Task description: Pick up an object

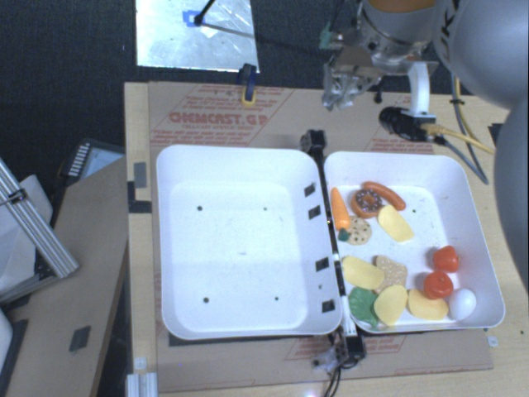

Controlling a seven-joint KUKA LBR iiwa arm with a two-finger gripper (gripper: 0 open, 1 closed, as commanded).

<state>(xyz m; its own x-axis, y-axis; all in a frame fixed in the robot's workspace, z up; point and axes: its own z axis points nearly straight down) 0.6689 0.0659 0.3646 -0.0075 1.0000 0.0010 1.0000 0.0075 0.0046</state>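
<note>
Nearest me on the counter (pixel 248 362), the right bin (pixel 488 246) holds the toy food: a white egg (pixel 461 303) in its near corner, two tomatoes (pixel 441 271), then a carrot (pixel 340 208) and sausage (pixel 383 194) farther back. The left bin (pixel 240 246) sits beside it. Beyond both, my tool (pixel 340 96) hangs above the counter's far edge; I cannot tell how wide its grip is.

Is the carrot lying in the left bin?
No, the carrot lies in the right bin, along its left wall beside the divider.
</note>
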